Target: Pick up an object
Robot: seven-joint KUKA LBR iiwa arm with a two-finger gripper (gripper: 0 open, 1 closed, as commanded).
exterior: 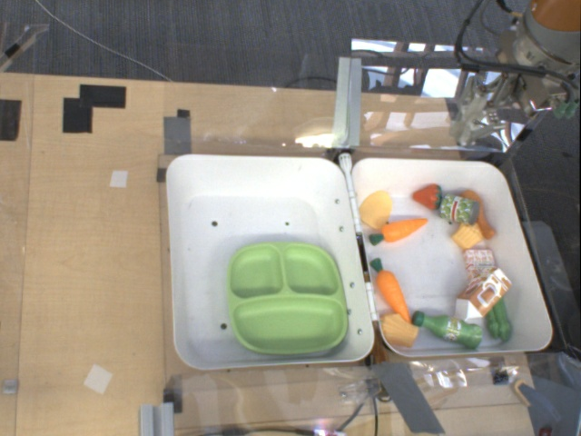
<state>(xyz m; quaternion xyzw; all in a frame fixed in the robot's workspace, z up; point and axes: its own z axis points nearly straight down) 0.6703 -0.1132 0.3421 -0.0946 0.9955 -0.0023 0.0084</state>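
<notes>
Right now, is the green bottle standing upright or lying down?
Lying down: the green bottle rests on its side on the right white bin floor.

you get just a piece of the arm (545, 16) at the top right corner: the picture's top and right edges cut it off, so you see part of the orange band and grey wrist and nothing above. the gripper (472, 121) hangs beyond the far edge of the right bin (436, 166), against shiny glare, and you cannot tell how it stands. near that bin's far edge, the label on the small can (458, 209) is too small to read. so is the print on the two cartons (481, 280) by the bin's right edge. the bench (82, 289) runs off the left and bottom edges of the picture.
</notes>
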